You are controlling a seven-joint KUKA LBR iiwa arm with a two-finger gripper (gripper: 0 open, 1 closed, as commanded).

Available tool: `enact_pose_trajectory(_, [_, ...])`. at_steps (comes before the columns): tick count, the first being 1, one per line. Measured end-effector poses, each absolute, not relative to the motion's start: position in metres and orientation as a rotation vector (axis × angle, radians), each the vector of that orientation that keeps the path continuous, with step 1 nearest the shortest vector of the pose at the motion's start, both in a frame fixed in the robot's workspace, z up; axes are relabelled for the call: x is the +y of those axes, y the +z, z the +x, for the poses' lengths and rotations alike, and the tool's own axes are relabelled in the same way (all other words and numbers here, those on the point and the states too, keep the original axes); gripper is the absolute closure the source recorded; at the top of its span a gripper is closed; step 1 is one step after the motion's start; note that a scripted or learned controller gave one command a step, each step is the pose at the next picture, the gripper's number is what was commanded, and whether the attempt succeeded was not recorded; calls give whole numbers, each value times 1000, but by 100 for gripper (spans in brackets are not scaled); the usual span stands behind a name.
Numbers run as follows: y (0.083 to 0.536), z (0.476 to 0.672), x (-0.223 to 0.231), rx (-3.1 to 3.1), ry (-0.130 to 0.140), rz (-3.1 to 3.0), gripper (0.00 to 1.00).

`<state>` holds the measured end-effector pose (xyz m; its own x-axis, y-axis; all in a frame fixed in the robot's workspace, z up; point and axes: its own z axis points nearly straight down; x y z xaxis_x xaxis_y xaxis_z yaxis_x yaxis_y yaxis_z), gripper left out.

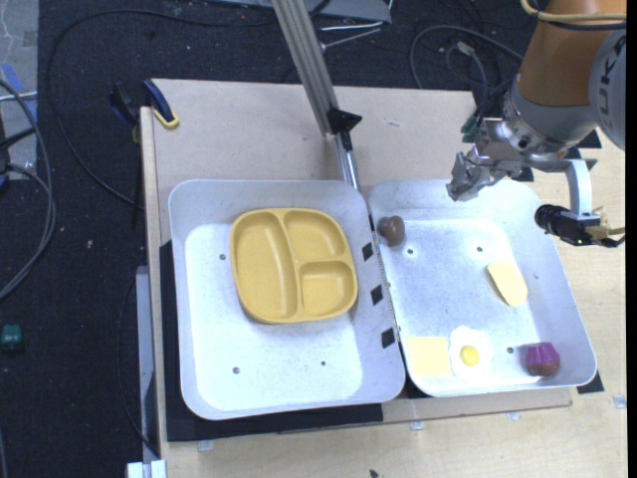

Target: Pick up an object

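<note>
**op_remote:** Two white bins side by side on the table [299, 118] from where I'm watching. The left bin [199, 366] has a yellow divided plate [295, 264] lying flat in it, three compartments, sitting toward the upper middle. The right bin [567, 307] has the small stuff: a brown roundish piece [392, 229] up at its top left corner near the divider, a pale yellow slice [508, 283] tilted on the right side, a flat yellow square [431, 357] at the bottom edge, a fried egg toy [470, 353] touching or just beside that square, and a purple lump [541, 358] in the bottom right corner.

**gearhead42:** Where's the arm at? Has it got anything?

**op_remote:** My arm comes in from the upper right, orange band up top. The end effector [466, 185] hangs over the top edge of the right bin, well apart from the egg, square and purple lump, and nearer the brown piece but still off to its right. Nothing visible between the fingers. Honestly can't tell if they're open or closed, it's just a grey blob at this angle.

**gearhead42:** So every object's still down?

**op_remote:** Yep, all five sit on the bin floor. A slanted metal pole [309, 53] runs down to the gap between the bins, and a blue and yellow clamp [159, 106] sits at the table's top left corner.
</note>
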<state>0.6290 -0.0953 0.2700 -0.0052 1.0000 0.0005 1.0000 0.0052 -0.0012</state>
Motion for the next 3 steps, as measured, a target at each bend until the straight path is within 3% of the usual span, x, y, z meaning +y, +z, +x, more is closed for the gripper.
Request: enact_pose_trajectory(3, [255, 578, 66, -2229, 2, -2210, 100])
